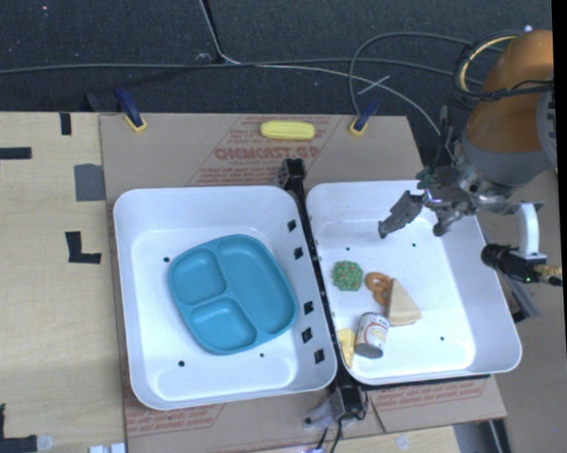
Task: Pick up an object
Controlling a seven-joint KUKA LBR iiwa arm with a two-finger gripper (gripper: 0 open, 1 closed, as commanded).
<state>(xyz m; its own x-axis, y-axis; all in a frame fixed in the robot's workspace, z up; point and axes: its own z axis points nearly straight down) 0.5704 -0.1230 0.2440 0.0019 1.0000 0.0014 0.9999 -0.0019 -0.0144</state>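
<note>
1. I see two shallow white bins side by side on a cardboard sheet (168,151) that covers the desk (41,269).
2. The left bin (143,227) holds one thing: a blue divided plate (232,293) with three compartments, lying flat near the bin's middle.
3. The right bin (475,325) holds a small cluster toward its lower left: a green broccoli piece (348,275), a brown pretzel (380,285) just beside it, a pale wedge (403,307) touching the pretzel, a small tin can (370,334) lying tilted below them, and a yellow piece (347,343) at the can's left, against the bin wall.
4. My gripper (420,217) hangs over the upper part of the right bin, its dark jaws spread apart with nothing between them.
5. The cluster lies near the jaws, below and to their left in the camera view, and apart from them.
6. A yellow banana-shaped toy (287,130) rests on the cardboard beyond the bins.
</note>
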